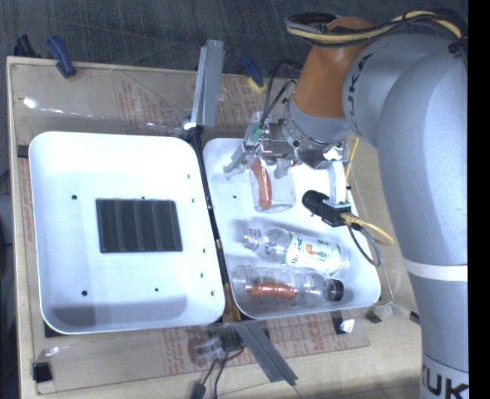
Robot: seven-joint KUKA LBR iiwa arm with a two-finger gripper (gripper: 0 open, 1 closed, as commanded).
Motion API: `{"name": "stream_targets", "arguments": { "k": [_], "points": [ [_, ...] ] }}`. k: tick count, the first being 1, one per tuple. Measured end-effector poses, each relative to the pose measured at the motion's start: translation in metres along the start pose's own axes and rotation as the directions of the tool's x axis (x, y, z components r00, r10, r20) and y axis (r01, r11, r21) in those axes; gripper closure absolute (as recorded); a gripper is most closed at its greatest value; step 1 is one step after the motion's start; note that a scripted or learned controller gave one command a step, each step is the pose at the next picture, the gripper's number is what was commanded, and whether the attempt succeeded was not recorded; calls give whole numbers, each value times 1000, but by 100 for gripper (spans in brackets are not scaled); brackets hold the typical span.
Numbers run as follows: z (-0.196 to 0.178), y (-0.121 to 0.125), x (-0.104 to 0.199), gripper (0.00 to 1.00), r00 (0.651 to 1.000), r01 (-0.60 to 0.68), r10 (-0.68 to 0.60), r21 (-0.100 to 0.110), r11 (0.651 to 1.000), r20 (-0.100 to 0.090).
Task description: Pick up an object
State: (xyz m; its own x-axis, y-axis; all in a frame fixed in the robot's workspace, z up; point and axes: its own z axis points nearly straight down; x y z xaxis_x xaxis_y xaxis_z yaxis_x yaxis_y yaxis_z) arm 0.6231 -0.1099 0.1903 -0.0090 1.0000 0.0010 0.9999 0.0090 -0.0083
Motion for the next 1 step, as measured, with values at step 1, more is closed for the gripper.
{"name": "stream_targets", "arguments": {
  "k": [1],
  "points": [
    [101,-5,-49,0,990,-140,140,-2,990,0]
  ]
}}
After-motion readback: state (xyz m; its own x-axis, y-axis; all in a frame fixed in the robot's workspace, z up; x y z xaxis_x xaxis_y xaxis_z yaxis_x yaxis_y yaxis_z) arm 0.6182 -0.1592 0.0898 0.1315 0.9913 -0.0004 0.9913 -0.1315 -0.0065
